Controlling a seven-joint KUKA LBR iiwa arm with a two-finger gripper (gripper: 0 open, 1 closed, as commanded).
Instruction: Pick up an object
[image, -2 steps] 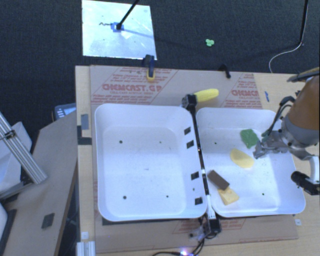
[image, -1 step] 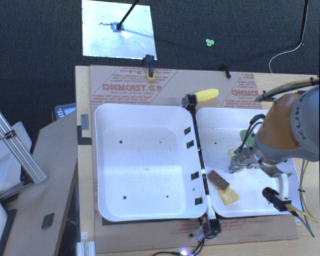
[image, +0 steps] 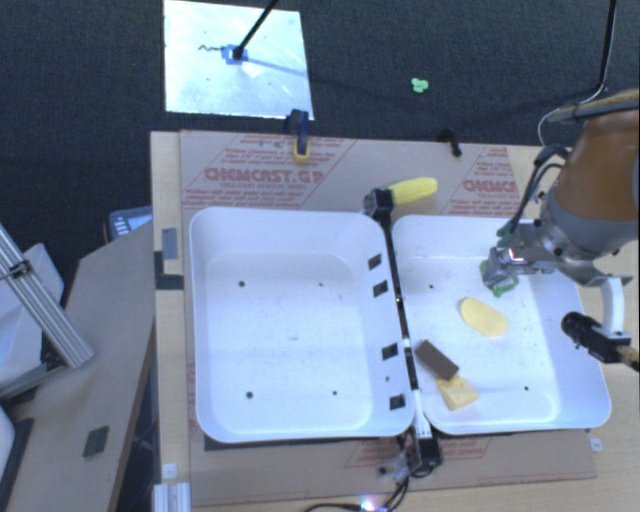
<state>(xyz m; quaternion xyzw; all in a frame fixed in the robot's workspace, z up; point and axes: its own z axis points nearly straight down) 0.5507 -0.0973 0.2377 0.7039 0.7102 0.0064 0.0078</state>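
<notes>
You have two white bins side by side on the desk (image: 170, 330): the left bin (image: 290, 320) and the right bin (image: 530, 390), meeting at a dark divider strip (image: 398, 320) that serves as your landmark here.

Count the loose things in the right bin: three lie on its floor. One brown block (image: 436, 357) sits just right of the divider, toward its near end. One pale yellow wedge (image: 458, 392) touches that block on its near side. One yellow oval piece (image: 483, 318) lies farther right of the divider, apart from the other two. A fourth thing, something green (image: 502, 283), shows right at the pincer; it is too small to name.

The arm (image: 600, 180) reaches in from the right, and its pincer (image: 503, 268) is low over the right bin, well to the right of the divider and beyond the oval. You cannot tell from this view whether it is wide or narrow, nor whether the green thing is caught in it.

One yellow-handled tool (image: 405, 192) lies on the desk just past the divider's far end.
</notes>
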